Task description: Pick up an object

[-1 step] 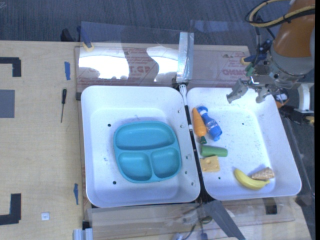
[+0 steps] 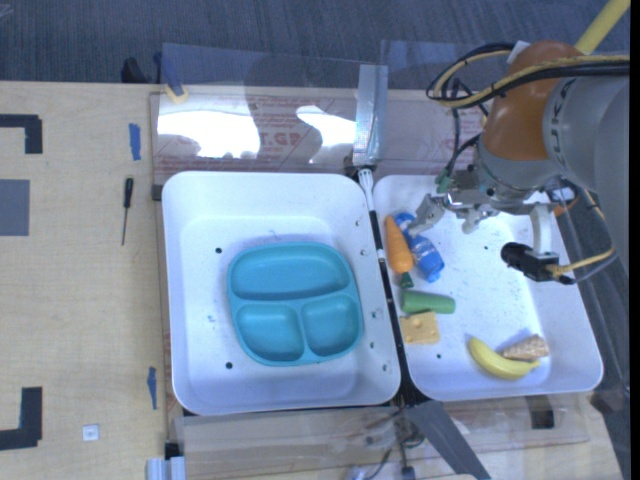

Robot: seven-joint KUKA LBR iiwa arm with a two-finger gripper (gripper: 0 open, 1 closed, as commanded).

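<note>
Hovering at the right bin's [image 2: 560, 373] twelve o'clock, the gripper [image 2: 432, 213] looks spread open, holding nothing; carrot [image 2: 398, 246] and banana [image 2: 497, 360] untouched, so picking hasn't started.

Two shallow white bins sit side by side — the left bin [image 2: 190, 268] holds one turquoise plastic plate with three compartments [image 2: 294, 301]. The right bin [image 2: 560, 308] holds six small items — one orange carrot-shaped toy [image 2: 398, 249], one blue plastic bottle-like piece [image 2: 424, 254], one green cylinder-shaped toy [image 2: 428, 303], one yellow-orange block resembling cheese [image 2: 420, 329], one yellow banana [image 2: 497, 359] and one tan wedge-shaped piece [image 2: 527, 347]. On the bench to the left lies one thin black screwdriver [image 2: 126, 208].
</note>
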